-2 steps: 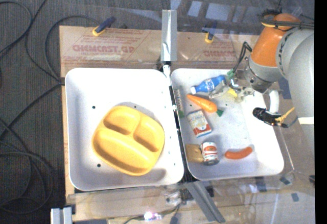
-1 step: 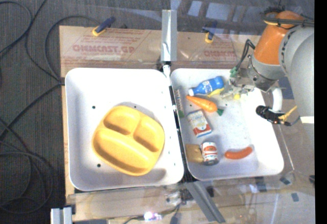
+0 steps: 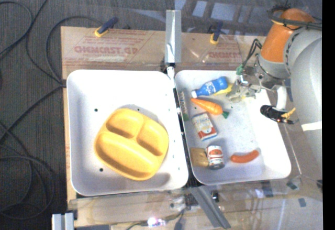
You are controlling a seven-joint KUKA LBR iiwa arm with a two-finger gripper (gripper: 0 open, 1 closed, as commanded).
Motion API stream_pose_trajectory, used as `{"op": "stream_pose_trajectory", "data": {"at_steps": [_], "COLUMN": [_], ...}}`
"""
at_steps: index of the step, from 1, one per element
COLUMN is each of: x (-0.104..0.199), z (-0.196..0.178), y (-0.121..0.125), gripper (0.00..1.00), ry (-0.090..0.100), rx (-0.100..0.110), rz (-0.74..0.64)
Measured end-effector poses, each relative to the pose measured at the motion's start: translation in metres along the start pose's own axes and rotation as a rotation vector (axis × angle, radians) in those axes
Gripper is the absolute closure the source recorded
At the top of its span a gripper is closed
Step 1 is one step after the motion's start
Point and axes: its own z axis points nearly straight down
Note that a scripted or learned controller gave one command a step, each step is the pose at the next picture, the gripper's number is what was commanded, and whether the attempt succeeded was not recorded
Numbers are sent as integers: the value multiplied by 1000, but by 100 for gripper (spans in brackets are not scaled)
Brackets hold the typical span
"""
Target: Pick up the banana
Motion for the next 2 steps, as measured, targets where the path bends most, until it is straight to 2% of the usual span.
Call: {"op": "stream_pose_trajectory", "data": {"at_steps": [1,2], "x": [1,46], "z": [0,0], "y": [0,-9], "gripper": [0,0], "ry": [0,-19], "rx": [-1,-10], "rz": [0,-26]}}
